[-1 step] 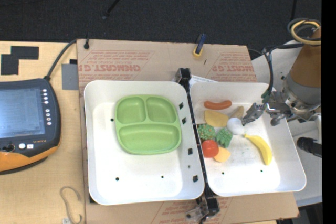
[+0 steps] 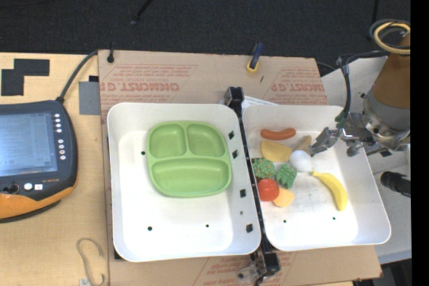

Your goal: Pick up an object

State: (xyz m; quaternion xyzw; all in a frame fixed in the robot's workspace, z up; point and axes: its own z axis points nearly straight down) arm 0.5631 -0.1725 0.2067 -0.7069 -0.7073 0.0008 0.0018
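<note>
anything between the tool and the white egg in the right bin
Nothing visible does. The tool sits just right of and above the egg, with bare bin floor between. The banana lies below that path, the sausage left of it.

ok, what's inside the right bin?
In the right bin: sausage, banana, white egg, yellow piece, broccoli, tomato, orange piece. The gripper sits at its upper right. Anything beneath the cluster is covered.
</note>
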